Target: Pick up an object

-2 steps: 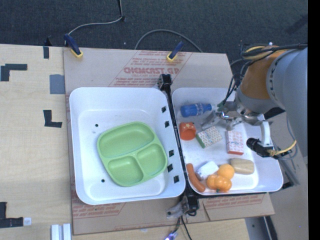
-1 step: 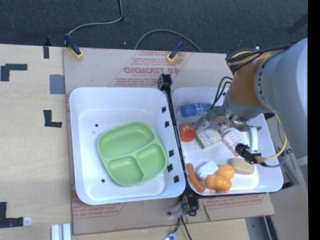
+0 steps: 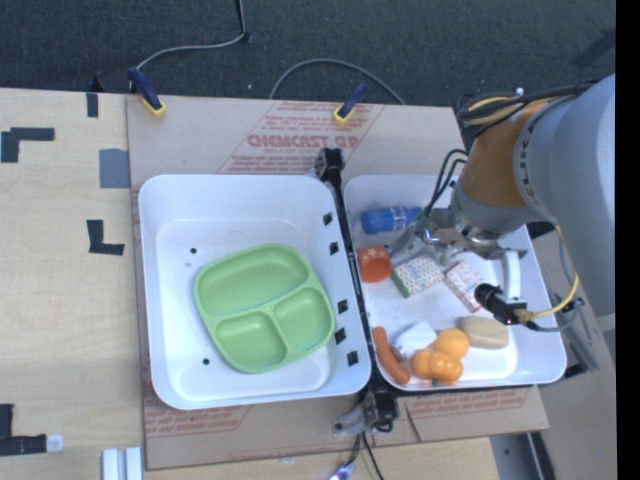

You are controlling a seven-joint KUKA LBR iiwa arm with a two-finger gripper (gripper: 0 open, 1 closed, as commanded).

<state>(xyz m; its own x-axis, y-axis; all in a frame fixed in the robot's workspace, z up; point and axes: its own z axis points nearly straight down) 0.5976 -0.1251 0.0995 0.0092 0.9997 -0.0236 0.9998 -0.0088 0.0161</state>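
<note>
The gripper [image 3: 432,236] hangs low over the middle of the right bin [image 3: 535,370], below the arm's orange band [image 3: 497,173]; its fingers are hidden under the wrist hardware, so whether they are spread or closed cannot be told, and nothing can be seen held between them.

Just beside the gripper at about 5 o'clock lies a small packet with a checked pattern and a green edge [image 3: 417,274], seemingly touching or nearly touching the tool's lower end. At 3 to 4 o'clock from the gripper, a pink and white packet [image 3: 463,281] lies next to the checked one. At 9 to 10 o'clock a blue bottle [image 3: 388,218] lies on its side near the bin's far wall. At about 8 o'clock an orange-red cup-like piece [image 3: 374,264] sits against the bin's left wall.

Farther out, toward 6 o'clock, the near end of the bin holds a white scrap [image 3: 415,337], a red sausage shape [image 3: 389,356], and two orange balls [image 3: 444,356] touching each other. At 4 to 5 o'clock a tan bread-like lump [image 3: 485,332] lies beside the upper ball.

Well apart at 8 to 9 o'clock, the left bin [image 3: 165,208] holds a green divided plate [image 3: 263,307].
</note>
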